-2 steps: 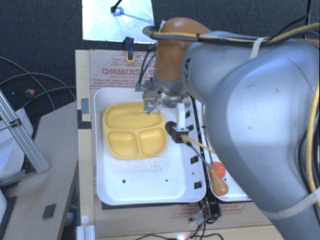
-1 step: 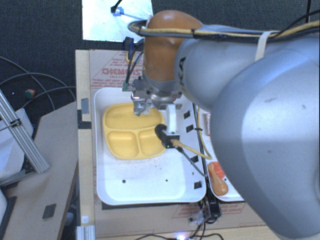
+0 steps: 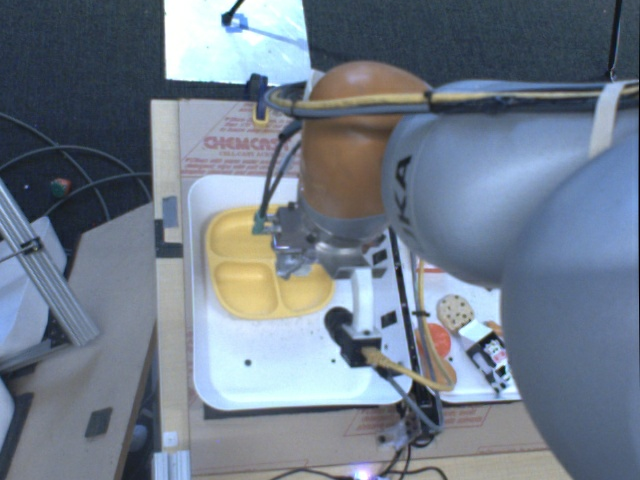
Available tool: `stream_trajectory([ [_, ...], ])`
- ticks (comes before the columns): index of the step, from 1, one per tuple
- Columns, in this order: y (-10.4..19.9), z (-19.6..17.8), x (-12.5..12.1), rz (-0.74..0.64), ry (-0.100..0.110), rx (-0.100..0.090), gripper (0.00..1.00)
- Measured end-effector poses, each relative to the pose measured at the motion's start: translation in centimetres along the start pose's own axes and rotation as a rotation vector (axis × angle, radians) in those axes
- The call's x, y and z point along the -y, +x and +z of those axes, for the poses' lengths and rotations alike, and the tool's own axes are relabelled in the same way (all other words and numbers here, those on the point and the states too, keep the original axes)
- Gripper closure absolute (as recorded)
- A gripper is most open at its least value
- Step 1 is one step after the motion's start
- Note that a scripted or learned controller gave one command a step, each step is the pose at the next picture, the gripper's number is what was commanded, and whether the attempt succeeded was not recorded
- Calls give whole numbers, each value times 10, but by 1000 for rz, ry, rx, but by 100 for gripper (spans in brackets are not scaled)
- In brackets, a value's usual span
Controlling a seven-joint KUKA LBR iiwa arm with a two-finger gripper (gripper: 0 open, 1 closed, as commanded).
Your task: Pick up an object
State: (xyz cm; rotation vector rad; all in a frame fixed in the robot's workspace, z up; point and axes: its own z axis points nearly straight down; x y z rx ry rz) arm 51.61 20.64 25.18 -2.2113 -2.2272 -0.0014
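2 white bins: one bin (image 3: 250,378) w/ 1 yellow 3-section plate (image 3: 245,268), tool (image 3: 292,256) over it, grip state can't tell; other bin (image 3: 447,281) w/ 1 cookie (image 3: 455,311).

Single camera, fixed above the surface (image 3: 168,308), facing downward at a slant; the far side of the scene lies toward the top of the frame; the left bin (image 3: 215,373) occupies the centre and lower left; the right bin (image 3: 470,383) shows in part at lower right; the arm (image 3: 480,168) enters from the right, close to the lens, covering the right half; the tool (image 3: 292,260) falls near frame centre.
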Motion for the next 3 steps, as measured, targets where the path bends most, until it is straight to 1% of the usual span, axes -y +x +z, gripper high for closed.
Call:
stream_trajectory([
  [1,-2,-217,-40,2,-22,-4,100],
  [2,30,-288,-93,0,-15,-2,100],
  [3,27,-100,-60,7,14,8,100],
])
